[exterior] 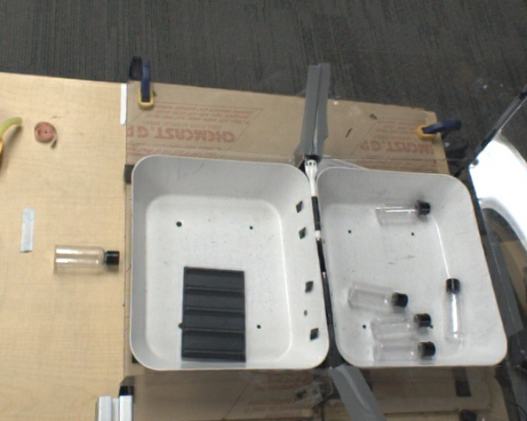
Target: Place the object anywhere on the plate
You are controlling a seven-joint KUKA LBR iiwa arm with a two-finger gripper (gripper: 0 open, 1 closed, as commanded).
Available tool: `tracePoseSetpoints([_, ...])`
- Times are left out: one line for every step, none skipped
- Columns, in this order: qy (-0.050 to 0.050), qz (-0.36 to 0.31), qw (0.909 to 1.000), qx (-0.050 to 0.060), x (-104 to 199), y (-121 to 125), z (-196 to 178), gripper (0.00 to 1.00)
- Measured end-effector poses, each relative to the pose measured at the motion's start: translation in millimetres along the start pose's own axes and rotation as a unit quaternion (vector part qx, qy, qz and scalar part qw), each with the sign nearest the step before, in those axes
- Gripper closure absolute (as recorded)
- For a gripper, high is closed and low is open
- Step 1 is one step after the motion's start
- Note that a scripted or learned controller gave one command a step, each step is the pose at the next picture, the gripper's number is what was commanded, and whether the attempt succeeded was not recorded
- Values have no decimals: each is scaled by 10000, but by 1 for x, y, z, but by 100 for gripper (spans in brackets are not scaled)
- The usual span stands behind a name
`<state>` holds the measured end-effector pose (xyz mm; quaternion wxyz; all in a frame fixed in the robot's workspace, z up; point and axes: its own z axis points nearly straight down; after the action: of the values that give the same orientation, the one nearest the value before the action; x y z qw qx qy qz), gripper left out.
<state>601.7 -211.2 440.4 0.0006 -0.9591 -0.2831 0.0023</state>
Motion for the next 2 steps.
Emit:
tracePoseSetpoints([-2,689,9976,0,78,-33,1,0])
tracePoseSetpoints([-1,1582,9874,2,10,20,1,0])
